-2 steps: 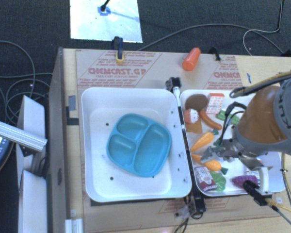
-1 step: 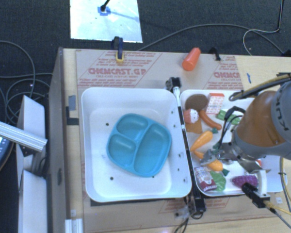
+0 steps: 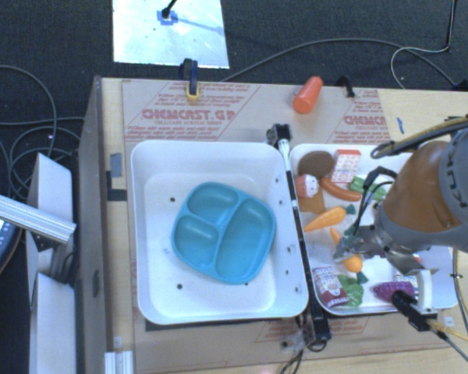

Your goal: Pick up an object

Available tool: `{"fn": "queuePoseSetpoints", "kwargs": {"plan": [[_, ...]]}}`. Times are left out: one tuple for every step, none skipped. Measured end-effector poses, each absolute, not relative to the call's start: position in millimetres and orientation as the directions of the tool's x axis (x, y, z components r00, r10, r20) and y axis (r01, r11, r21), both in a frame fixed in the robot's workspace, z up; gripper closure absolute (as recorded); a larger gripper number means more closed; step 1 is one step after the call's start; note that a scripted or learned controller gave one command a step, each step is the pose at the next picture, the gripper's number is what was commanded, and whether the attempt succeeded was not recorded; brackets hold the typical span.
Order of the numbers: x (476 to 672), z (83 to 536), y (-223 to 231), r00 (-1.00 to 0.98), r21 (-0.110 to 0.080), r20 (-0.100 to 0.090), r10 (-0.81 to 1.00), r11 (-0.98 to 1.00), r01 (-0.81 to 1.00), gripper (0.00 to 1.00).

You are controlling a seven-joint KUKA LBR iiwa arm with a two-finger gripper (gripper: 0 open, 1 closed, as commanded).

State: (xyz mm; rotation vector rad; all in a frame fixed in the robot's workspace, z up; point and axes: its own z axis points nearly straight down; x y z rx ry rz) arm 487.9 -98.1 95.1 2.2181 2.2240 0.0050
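The right bin [image 3: 296, 158] holds several toy foods: a brown piece [image 3: 316, 163], a red-and-white box [image 3: 345, 166], a red sausage [image 3: 339, 191], an orange carrot [image 3: 325, 220], a small orange ball [image 3: 353, 264], a printed packet [image 3: 326, 280], a green piece [image 3: 351, 291] and a purple eggplant [image 3: 394, 290]. My gripper [image 3: 349, 245] hangs low over the middle of this bin, just right of the carrot and just above the orange ball. The arm's orange band [image 3: 421, 193] covers the bin's right part.
The left bin [image 3: 152, 209] holds a blue divided plate [image 3: 222, 231]. An orange cylinder [image 3: 307, 94] lies on the cardboard behind the bins. A black divider clamp [image 3: 279, 135] sits between the bins at the back. Cables run around the bench.
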Motion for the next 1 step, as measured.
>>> {"fn": "queuePoseSetpoints", "kwargs": {"plan": [[542.6, 184.9, -29.0, -0.004, 0.003, 0.001, 1.000, 0.004, 1.000, 1.00]]}}
